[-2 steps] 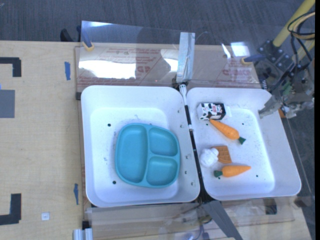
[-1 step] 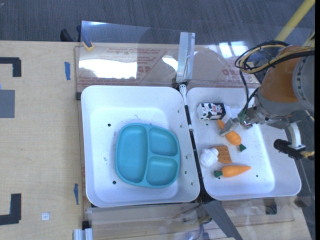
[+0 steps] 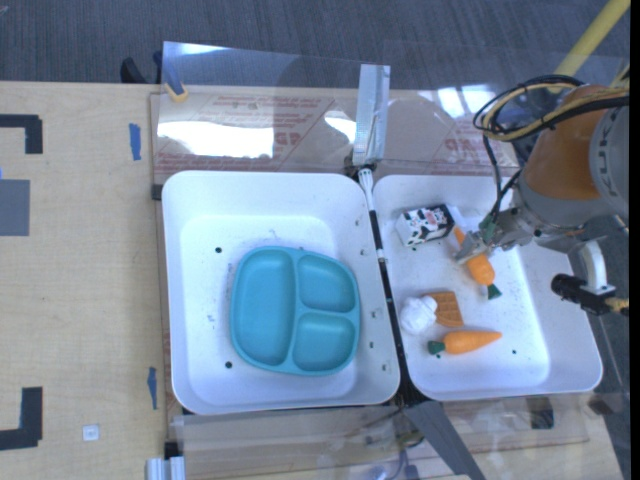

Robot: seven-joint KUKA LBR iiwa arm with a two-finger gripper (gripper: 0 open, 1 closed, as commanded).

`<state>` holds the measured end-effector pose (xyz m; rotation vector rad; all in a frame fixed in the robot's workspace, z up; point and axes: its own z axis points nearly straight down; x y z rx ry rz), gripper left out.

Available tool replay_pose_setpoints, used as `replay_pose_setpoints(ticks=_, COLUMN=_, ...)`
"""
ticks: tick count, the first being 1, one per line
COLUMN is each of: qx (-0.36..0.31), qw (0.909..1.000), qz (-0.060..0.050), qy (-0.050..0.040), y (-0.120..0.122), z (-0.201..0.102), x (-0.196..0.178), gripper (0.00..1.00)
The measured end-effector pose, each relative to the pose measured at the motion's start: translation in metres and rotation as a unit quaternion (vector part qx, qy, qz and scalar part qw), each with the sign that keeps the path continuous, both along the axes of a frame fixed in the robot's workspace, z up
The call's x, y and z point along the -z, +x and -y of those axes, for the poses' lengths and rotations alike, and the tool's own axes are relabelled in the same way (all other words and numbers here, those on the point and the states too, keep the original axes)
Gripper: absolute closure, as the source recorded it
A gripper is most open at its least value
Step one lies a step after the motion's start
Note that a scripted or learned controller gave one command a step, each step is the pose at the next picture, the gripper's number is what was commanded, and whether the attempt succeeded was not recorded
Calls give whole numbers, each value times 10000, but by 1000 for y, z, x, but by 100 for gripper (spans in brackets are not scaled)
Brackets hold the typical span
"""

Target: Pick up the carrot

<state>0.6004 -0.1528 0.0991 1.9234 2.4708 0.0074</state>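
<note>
Foreground, left to right: the left bin (image 3: 185, 268) holds a blue divided plate (image 3: 295, 309), lying flat near its middle. The right bin (image 3: 570, 368) holds, along its near side, a white lump (image 3: 418, 314) touching a tan block (image 3: 447, 308), and just below them a carrot (image 3: 466, 343). This carrot lies flat, its long axis running roughly left to right, green top at the left and tip pointing right and slightly away from the camera. Farther back in the same bin sits a small black-and-white toy (image 3: 424, 224). To its right a second, shorter carrot (image 3: 482, 271) lies just under the gripper (image 3: 480, 248), orange end up and green end toward the near right. The gripper hangs at the end of the grey arm (image 3: 570, 168), which enters from the right; its state cannot be told from this view. The short carrot is touching or nearly touching the gripper tip; the long carrot lies nearer the camera, well apart from it.
</note>
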Motion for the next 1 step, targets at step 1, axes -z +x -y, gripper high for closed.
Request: replay_pose_setpoints(ticks=1, qx=337, qw=9994, qz=19, qy=16, y=26, z=-48, x=-122, gripper=100)
